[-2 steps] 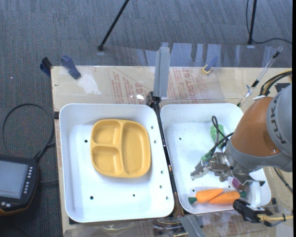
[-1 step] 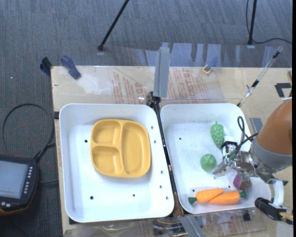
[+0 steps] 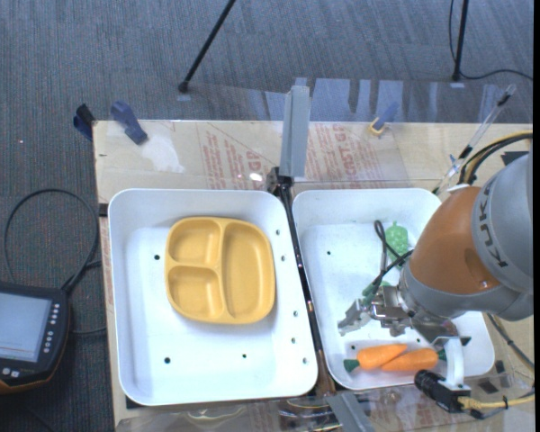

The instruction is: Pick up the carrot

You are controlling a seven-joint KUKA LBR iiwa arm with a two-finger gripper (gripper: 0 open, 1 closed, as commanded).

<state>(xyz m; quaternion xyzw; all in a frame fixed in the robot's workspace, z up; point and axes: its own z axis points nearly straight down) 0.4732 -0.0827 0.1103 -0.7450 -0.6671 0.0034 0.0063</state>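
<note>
The jaws are hard to read here: I cannot tell whether they are spread or pressed together. The gripper (image 3: 364,316) is hanging in the right bin (image 3: 328,207), just above the carrot (image 3: 398,358), which is lying near the bin's front wall. Smooth, tapered plastic could be slipping sideways, or the wall could be blocking 1 side. The yellow tray (image 3: 221,269) is sitting in the left bin (image 3: 126,241).

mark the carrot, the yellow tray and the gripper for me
carrot (image 3: 394,358), camera view, middle of the orange body, near the front wall of the right bin.
yellow tray (image 3: 248,270), camera view, floor of its long right compartment, in the left bin.
gripper (image 3: 355,319), camera view, at the metal fingertips, just above the carrot.
</note>
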